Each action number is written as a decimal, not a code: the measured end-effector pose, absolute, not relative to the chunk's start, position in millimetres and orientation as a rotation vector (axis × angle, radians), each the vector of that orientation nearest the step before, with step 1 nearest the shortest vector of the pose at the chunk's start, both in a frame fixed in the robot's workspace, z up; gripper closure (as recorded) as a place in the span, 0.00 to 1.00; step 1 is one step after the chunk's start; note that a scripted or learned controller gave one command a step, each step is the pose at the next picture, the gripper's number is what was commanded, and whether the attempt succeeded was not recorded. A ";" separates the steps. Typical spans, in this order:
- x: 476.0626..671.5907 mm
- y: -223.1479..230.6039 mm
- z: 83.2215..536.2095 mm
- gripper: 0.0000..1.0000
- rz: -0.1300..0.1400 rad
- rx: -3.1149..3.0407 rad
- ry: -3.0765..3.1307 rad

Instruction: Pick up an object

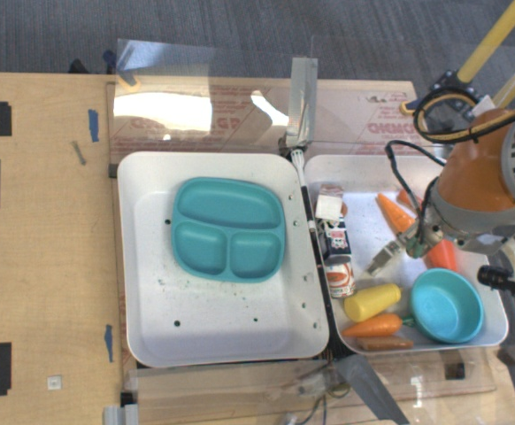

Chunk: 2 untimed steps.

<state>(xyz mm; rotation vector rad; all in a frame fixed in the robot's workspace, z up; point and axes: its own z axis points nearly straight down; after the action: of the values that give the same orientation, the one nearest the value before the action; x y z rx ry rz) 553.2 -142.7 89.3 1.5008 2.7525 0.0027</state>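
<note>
Nothing is lifted yet. The pincer (397,249) hangs low over the right bin (496,330), its tips apparently spread and bare, between an orange carrot (393,211) and a yellow toy (372,301). The blue bowl (447,305) sits nearby. The teal divided plate (228,228) lies in the left bin (142,264).

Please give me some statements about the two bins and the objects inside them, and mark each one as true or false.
1. The teal divided plate lies in the left bin. True.
2. The blue bowl stands on the divided plate. False: it sits in the right bin, near its front right corner.
3. The yellow object lies just behind an orange carrot. True.
4. The gripper is above the left bin. False: it is over the right bin.
5. The divided plate has three compartments. True.
</note>
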 end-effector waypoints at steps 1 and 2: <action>585.3 -110.7 89.6 0.00 0.004 1.246 2.869; 531.6 -172.5 89.4 0.00 -0.002 1.206 2.890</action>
<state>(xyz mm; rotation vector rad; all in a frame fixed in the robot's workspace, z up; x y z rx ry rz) 531.6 -172.5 89.4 1.2063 2.8903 -0.0017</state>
